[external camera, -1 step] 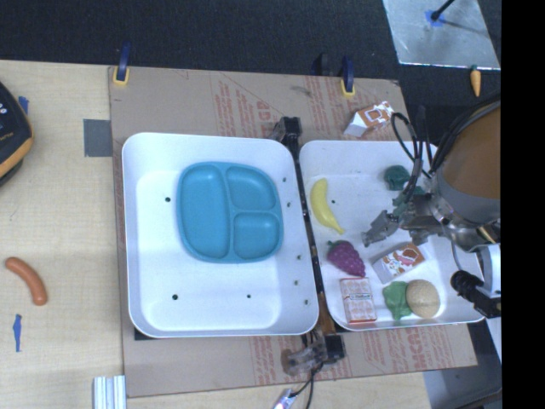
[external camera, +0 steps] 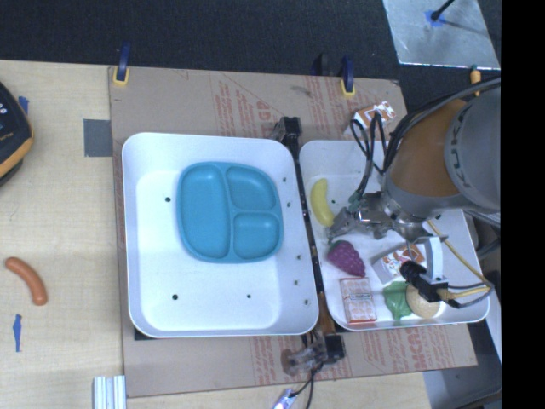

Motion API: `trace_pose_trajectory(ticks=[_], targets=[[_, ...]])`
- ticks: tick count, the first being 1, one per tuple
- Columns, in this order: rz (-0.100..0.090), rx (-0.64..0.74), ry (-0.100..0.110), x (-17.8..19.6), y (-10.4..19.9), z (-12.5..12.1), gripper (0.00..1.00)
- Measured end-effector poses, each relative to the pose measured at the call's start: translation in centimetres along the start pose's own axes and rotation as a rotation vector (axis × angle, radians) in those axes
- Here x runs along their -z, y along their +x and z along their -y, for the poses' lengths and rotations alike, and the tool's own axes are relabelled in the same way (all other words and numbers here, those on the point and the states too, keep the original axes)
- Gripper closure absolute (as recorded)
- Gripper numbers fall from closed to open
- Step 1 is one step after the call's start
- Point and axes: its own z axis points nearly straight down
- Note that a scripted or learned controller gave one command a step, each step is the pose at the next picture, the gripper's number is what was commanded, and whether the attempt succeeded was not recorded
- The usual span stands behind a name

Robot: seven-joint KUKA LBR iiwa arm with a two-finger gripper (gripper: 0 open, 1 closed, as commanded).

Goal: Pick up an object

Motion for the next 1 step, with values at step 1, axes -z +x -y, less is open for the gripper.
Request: trace_pose_trajectory(ticks=[1], targets=[[-0.001, 0.000, -0.001, 0.00, 0.14, 7.85, 0.00]])
